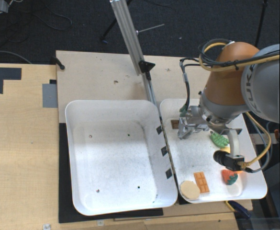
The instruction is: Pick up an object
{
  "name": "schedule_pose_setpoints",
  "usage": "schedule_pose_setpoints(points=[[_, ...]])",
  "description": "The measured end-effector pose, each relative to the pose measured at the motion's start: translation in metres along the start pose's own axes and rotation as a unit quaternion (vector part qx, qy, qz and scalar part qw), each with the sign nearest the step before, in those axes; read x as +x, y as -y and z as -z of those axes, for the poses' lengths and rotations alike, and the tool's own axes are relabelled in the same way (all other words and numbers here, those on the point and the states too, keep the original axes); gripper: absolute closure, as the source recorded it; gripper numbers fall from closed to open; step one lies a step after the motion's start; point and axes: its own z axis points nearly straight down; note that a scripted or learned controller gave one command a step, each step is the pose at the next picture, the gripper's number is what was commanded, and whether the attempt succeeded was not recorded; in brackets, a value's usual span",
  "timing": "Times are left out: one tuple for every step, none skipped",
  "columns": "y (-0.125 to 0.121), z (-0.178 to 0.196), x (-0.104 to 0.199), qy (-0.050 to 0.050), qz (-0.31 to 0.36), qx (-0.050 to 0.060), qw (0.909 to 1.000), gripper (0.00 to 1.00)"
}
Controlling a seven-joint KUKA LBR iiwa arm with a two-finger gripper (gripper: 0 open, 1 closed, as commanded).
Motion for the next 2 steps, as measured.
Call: schedule_pose_setpoints(points=[[0.009, 0.011, 0.046, 0.0, 0.0, -0.001, 1.0, 1.0], [0.035, 0.007, 0.097, 0.0, 0.0, 0.001, 1.0, 1.0]])
